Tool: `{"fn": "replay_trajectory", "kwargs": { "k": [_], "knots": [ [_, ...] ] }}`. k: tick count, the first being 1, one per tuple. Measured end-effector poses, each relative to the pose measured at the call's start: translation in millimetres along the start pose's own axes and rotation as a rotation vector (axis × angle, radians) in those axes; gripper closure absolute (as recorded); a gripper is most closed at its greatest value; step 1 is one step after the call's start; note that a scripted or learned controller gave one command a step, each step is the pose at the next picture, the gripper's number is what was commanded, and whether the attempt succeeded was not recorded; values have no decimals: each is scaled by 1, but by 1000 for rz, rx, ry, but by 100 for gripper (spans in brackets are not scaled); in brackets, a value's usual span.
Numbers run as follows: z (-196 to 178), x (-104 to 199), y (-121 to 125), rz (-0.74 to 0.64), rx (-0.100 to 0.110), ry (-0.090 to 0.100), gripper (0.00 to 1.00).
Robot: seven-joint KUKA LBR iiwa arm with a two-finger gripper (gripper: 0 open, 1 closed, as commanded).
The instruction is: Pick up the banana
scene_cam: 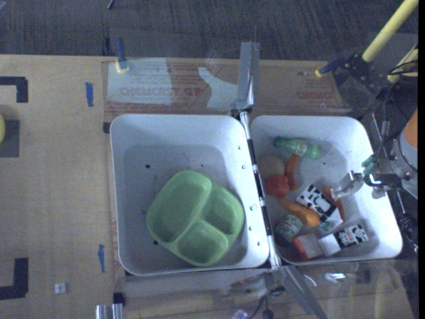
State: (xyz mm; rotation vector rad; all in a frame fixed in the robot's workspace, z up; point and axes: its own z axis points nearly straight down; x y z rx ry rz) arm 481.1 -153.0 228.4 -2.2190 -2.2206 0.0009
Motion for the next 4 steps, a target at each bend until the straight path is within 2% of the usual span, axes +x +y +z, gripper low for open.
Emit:
{"fn": "replay_trajectory", "kwargs": {
  "k": [1, 2, 3, 4],
  "knots": [
    [45, 79, -2, 155, 1, 0, 0],
    [45, 151, 12, 290, -2, -1, 0],
    [-79, 130, -1, 537, -1, -2, 0],
    [45, 173, 11, 785, 5, -1, 0]
  ]
}}
